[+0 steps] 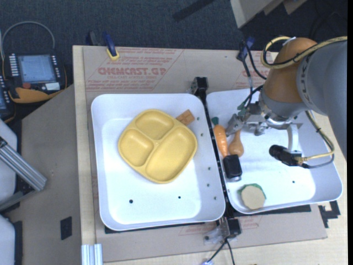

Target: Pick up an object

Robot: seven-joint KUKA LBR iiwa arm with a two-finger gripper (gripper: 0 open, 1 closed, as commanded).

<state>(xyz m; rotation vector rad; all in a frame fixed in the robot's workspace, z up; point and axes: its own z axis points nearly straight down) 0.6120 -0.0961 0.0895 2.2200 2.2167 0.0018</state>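
The hand hangs over the upper left part of the right bin, below the grey arm with its orange band; whether it is wide or narrow cannot be told from this view, and nothing is seen held in it. At about 8 o'clock from the hand, close by, lies an orange carrot-like piece along the bin's left wall, with a tan pear-like piece just beside it on the right. At 6 o'clock from these rests a small black block, and further toward 6 o'clock a round tan-and-green piece near the bin's lower rim. The left bin carries a yellow divided plate, with a small brown block at the plate's 1 o'clock edge. The carrot-like piece is the nearest candidate. It is judged light, probably smooth moulded plastic, so liable to slip or roll. Take hold across its narrow width near mid-length. The adjacent wall and the pear-like piece leave little finger clearance.
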